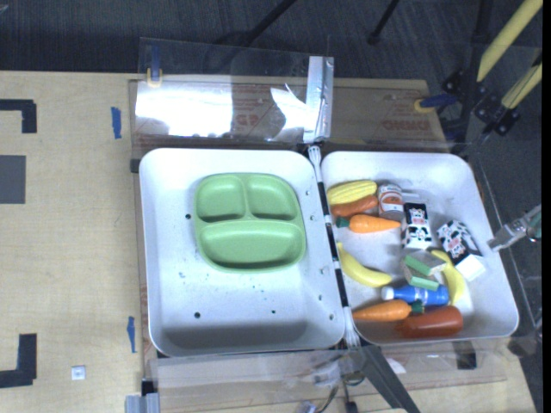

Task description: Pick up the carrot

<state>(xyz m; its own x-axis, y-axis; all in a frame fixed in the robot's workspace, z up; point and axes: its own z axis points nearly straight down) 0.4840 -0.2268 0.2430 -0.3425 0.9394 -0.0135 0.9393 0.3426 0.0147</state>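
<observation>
Across the bench (69, 231), locating the carrot (374, 224) in the right bin (448, 166), just under the corn (353, 192). Approaching, seemingly; not gripping. Parking the claw (519, 228) at the rim, open or closed impossible to tell. Needing next: reaching left, descending.

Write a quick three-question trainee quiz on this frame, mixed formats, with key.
1. True or false: the green divided plate lies in the left bin.
2. Multiple choice: the orange carrot in the right bin lies right below: A) the corn cob B) a spoon C) a sponge.
3. Fill in: the long red piece lies along the right bin's ____ edge.

Key: 1 true; 2 A; 3 near (bottom of the view).
</observation>
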